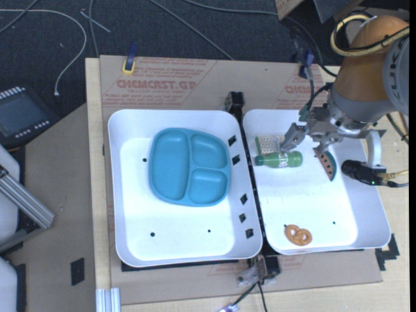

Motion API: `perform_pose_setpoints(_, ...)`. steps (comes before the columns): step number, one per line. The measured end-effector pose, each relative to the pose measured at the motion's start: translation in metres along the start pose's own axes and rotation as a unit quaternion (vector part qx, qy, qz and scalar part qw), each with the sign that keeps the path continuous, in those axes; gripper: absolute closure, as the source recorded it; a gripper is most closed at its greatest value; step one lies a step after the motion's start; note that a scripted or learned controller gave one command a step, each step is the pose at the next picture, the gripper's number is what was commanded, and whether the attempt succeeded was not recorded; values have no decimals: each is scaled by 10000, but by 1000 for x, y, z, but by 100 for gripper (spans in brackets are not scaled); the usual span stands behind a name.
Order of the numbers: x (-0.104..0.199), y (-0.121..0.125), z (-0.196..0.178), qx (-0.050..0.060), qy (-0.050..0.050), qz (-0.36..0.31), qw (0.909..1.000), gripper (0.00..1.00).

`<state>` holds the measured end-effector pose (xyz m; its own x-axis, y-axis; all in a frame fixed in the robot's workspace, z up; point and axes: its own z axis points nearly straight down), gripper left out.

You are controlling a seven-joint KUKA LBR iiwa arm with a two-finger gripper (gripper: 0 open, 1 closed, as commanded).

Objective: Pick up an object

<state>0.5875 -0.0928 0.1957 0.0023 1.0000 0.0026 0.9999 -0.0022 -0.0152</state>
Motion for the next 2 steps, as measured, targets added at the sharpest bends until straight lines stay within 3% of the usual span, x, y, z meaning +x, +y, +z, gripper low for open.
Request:
perform_pose_setpoints(1, 0, 3, -7, -70, -6, -13, 10000, 0)
perform_pose_setpoints(2, 1, 2, 56, -44, -3, -10, 10000, 0)
